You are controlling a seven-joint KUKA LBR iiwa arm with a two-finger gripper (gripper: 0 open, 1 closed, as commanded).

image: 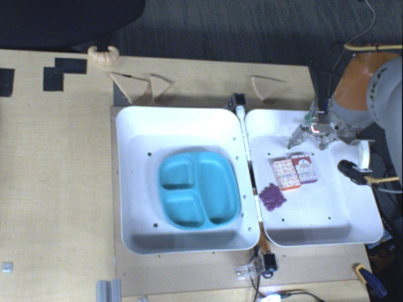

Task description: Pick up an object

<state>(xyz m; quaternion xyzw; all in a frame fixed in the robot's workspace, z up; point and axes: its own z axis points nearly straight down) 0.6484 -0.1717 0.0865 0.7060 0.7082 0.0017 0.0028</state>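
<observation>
While seemingly open, gripper (pixel 306 137) hovers above small box (pixel 294 172).

Pale wooden bench (pixel 56 187) before dark grey carpeted floor (pixel 252 17), black rounded shape (pixel 63 8) top left.

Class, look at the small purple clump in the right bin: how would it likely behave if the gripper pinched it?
The purple clump looks soft and ragged-edged, so it would probably squash and flop. Being small, it seems light. It lies flat in the right bin, so rolling looks unlikely.
</observation>
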